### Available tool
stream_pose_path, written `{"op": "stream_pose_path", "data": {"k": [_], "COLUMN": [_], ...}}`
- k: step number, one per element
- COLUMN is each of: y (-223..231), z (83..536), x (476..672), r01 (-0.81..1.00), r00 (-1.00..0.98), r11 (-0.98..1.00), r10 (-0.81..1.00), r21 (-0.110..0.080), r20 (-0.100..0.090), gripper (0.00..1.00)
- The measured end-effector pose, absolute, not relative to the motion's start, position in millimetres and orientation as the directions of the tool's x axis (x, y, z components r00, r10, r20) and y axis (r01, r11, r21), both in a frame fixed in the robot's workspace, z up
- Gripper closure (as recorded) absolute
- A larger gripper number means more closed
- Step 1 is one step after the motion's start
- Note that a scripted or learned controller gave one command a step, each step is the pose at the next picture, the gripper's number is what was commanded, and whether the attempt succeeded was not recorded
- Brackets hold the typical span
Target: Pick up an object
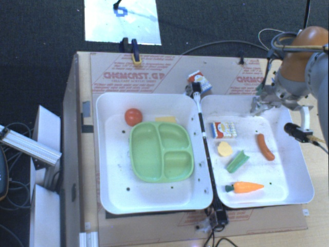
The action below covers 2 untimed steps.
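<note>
Progress: nothing lifted yet; every item lies loose in the bins, so the whole pick remains. The pincer (pixel 258 106) hangs over the far edge of the right bin (pixel 303 189); whether it is apart or together cannot be told. The sausage (pixel 265 146), a likely target, lies nearer the camera than the pincer, apart from it.

Blue clamp (pixel 134 49) on bench edge, pale sheet (pixel 122 13) on dark floor
</note>
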State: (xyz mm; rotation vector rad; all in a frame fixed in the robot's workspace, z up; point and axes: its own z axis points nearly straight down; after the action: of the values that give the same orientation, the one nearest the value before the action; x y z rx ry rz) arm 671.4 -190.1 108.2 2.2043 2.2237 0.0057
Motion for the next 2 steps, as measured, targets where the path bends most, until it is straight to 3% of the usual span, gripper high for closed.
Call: {"op": "stream_pose_path", "data": {"k": [1,2], "y": [-190.1,-182.2], "z": [108.1,84.9], "x": [671.3,669.0], "r01": [1.000,1.000], "r00": [-0.009,-0.004], "r11": [0.009,0.004], "r10": [1.000,1.000], "r21": [0.010,0.002], "r20": [-0.005,-0.001], "gripper": [0.00,0.00]}}
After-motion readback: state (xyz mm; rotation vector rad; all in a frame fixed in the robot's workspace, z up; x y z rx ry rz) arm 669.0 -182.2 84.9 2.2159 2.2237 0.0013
